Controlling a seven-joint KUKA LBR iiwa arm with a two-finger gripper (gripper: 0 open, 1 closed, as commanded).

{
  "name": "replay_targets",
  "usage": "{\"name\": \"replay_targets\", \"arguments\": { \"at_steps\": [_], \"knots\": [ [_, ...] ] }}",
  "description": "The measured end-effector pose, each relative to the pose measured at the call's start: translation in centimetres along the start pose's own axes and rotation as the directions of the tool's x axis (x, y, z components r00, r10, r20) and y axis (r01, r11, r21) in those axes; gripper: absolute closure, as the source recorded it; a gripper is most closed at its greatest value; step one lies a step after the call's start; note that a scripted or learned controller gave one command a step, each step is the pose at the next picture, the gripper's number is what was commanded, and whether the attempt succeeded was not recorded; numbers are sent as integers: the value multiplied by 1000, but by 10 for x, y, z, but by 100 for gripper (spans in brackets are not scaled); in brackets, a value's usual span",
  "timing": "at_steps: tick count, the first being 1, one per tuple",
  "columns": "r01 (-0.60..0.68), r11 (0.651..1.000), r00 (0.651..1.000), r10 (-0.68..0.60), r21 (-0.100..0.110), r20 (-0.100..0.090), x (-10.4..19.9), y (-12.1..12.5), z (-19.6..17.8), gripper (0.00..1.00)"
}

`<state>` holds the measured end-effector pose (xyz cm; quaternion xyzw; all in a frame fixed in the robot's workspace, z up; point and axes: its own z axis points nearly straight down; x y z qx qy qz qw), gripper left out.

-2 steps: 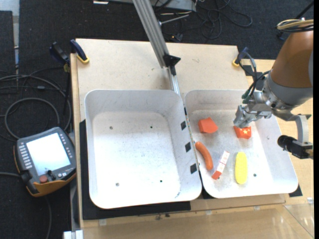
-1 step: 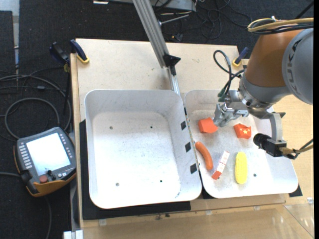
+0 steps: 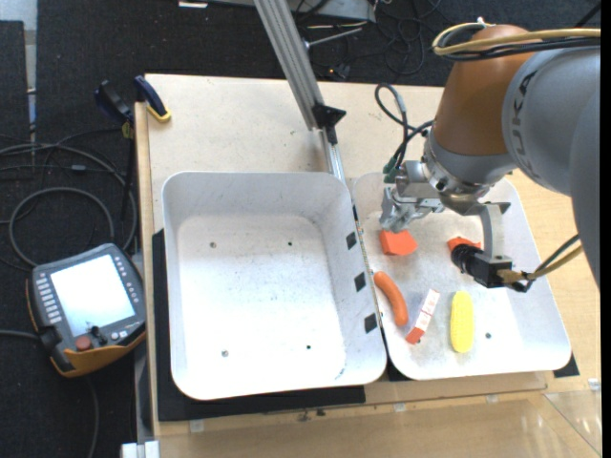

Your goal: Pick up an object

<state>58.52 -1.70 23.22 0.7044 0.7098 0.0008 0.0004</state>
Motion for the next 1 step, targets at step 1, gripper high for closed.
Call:
{"name": "replay_targets", "arguments": {
  "at_steps": [1],
  "knots": [
    [0,1000,1000,0,-1,-1,51,22,-3,100]
  ]
}}
